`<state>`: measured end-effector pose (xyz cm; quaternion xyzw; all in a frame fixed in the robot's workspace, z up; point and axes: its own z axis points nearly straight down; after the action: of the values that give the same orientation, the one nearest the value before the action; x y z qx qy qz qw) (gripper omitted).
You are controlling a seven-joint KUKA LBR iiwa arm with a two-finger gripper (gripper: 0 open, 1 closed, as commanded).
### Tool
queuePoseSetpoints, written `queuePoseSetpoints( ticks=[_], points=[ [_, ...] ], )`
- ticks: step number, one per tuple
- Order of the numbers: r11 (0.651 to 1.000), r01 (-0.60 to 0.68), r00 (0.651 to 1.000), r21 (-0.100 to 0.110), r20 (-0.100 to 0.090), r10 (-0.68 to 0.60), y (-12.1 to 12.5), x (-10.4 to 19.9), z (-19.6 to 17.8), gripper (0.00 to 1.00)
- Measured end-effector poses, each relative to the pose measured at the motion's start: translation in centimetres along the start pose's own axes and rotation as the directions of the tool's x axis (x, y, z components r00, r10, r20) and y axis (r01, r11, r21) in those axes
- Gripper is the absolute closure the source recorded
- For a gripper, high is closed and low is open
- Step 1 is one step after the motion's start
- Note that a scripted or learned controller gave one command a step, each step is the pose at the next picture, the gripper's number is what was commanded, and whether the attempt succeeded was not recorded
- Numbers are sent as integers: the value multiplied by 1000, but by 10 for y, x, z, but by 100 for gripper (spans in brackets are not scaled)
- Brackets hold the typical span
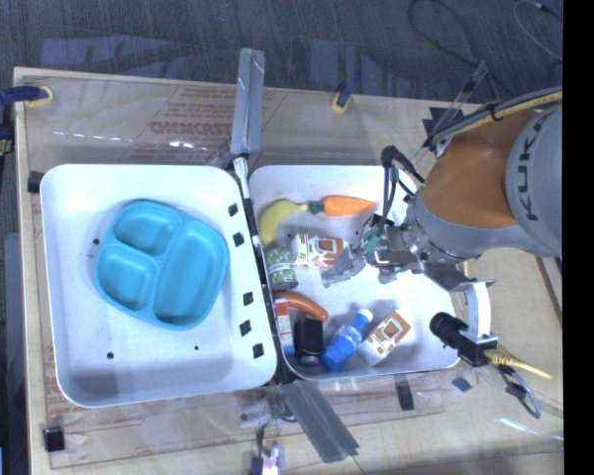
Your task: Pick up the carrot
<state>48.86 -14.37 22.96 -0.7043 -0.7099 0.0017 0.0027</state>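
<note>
While the carrot (346,205) lies untouched against the far wall of the right bin (416,362), the task stands at its approach step. Left of that bin, the left bin (69,265) holds a glossy blue compartment tray (161,262) with rounded wells. Inside the right bin lie a curved yellow banana (277,216), a printed carton (312,251), a smooth blue bottle (345,341) and the tapered orange carrot. The gripper (361,257) hovers near the bin's centre, just short of the carrot; whether it is open cannot be told. Next, it likely must shift toward the far wall and descend.
</note>
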Motion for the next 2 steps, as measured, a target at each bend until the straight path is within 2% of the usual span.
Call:
queuePoseSetpoints(
  ticks=[1, 2],
  points=[
    [1000, -25, 1000, -1, 2, 25, 72, -35, 94, 0],
    [1000, 13, 1000, -6, 1, -13, 131, -62, 66, 0]
  ],
)
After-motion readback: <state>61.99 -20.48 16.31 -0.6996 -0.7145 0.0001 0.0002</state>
